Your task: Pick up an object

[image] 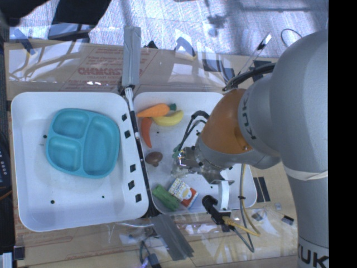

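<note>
**Arm low over the right bin, toy food scattered below**

The grey arm [295, 110] reaches in from the right, its smooth rounded casing filling much of that side, with the glossy orange band [226, 128] just above the wrist. The gripper [181, 159] sits low over the right bin [209, 100], a cluster of dull metal parts and looping black cables; whether it is open or closed cannot be told from this angle, and nothing can be seen held in it.

The right bin is shallow, white and matte, with rounded corners. In its upper left part lie a tapered orange carrot [153, 110] and a curved yellow banana [170, 118], touching each other, with a second, narrower orange piece [146, 132] pointing down just beneath them. A small rounded brown lump [154, 158] rests near the bin's left wall, just beside the gripper. Near the lower edge lie a green block [165, 197] and a small flat carton [183, 192], white with red and orange print, side by side.

The left bin [28, 200] is the same white tray. On it lies a smooth turquoise plate [83, 142] with rounded corners, moulded into three compartments, set toward the upper middle. Small black clips [134, 168] run down the seam where the two bins meet.
</note>
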`<act>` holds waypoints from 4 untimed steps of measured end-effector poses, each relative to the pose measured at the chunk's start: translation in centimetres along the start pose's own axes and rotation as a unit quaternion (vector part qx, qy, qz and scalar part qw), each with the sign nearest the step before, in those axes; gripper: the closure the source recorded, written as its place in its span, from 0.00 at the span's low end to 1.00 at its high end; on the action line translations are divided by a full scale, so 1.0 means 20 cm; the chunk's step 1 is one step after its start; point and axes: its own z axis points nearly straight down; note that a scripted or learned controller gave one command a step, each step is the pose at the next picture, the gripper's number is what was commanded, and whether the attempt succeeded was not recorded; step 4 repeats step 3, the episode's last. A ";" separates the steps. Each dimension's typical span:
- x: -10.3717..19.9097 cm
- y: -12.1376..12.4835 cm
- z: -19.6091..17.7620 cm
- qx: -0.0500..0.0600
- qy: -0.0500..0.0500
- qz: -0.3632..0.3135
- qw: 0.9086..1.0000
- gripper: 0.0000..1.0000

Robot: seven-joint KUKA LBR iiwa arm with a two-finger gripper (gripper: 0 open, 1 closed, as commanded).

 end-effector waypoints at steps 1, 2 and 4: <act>-0.02 -0.08 0.06 -0.001 0.001 -0.077 0.997 0.00; -0.06 0.26 -0.13 -0.002 0.000 -0.179 0.984 0.00; 0.06 0.53 0.04 -0.002 0.000 -0.277 0.961 0.00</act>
